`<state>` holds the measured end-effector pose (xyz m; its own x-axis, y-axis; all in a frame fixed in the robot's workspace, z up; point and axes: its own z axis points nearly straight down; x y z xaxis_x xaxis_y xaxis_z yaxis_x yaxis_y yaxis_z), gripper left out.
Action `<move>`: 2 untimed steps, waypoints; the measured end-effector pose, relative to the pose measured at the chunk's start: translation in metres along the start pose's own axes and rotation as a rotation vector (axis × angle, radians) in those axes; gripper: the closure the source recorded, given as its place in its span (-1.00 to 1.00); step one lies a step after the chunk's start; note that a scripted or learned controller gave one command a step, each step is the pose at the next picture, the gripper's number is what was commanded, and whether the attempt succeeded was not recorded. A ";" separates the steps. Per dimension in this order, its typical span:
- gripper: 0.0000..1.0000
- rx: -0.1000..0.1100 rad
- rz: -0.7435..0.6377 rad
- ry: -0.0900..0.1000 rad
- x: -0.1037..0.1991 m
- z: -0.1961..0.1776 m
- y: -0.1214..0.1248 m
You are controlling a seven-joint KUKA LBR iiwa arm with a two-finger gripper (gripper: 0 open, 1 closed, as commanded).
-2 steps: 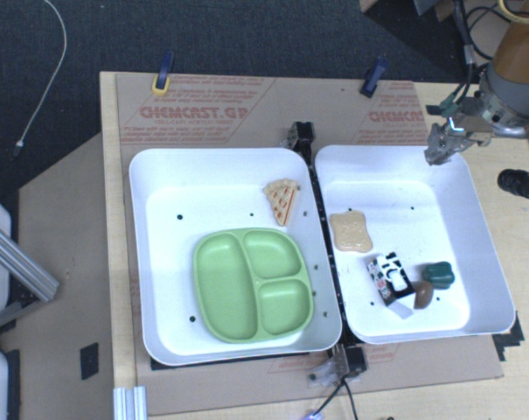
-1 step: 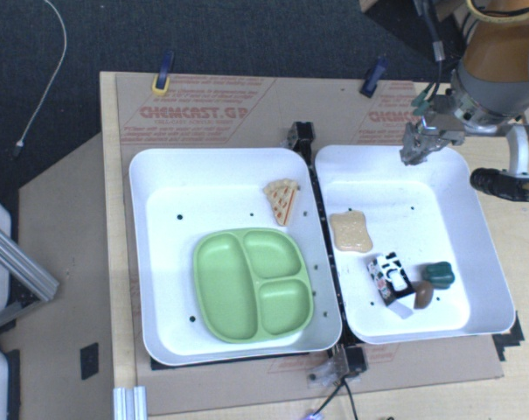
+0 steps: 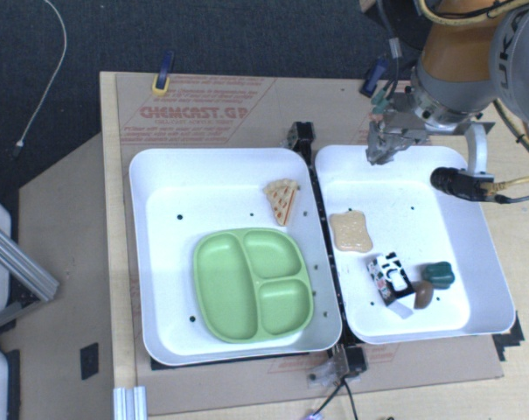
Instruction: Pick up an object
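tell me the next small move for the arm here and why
Probably bring the tool toward the camera and lower it over the bread slice. The tool hovers at the right bin's far edge with nothing under it, while the bread lies flat, apart from the other items, the nearest piece to it.

A dark blue carpeted floor (image 3: 203, 16) is seen behind the bench, crossed by a thin white cable (image 3: 45, 68). The bench is covered by a brown cardboard sheet (image 3: 238, 103) printed with red lettering — a blue-and-yellow clamp (image 3: 163, 73) is fixed at its far edge.
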<state>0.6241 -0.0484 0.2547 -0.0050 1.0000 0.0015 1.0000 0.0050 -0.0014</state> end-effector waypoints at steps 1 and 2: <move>1.00 0.000 -0.001 0.001 0.056 -0.003 -0.005; 1.00 -0.004 0.000 -0.001 0.108 -0.003 0.003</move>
